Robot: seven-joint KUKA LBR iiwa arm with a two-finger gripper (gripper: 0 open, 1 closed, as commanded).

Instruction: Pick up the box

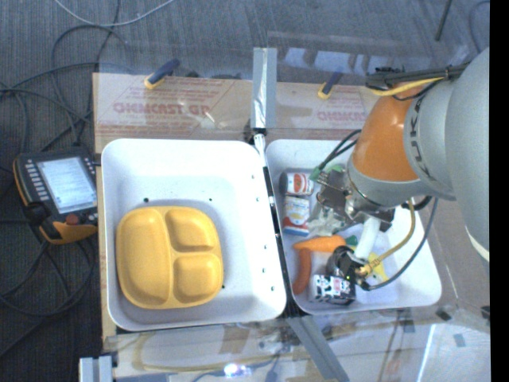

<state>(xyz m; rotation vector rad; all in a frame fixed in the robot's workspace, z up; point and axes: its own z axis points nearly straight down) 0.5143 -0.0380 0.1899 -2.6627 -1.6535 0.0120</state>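
Note:
The box (296,208) is a small white carton with red and blue print, lying at the left side of the right bin (421,289), close to the divider wall. My gripper (332,204) hangs over the middle of that bin, just right of the box, largely covered by the grey wrist and the orange band (386,146). Whether it touches the box cannot be made out.
An orange carrot-shaped toy (308,253) lies in front of the box, with a black and white item (331,287) near the bin's front wall. Cables trail from the wrist. The left bin (183,157) holds a yellow divided plate (169,255). A teach pendant (57,188) sits far left.

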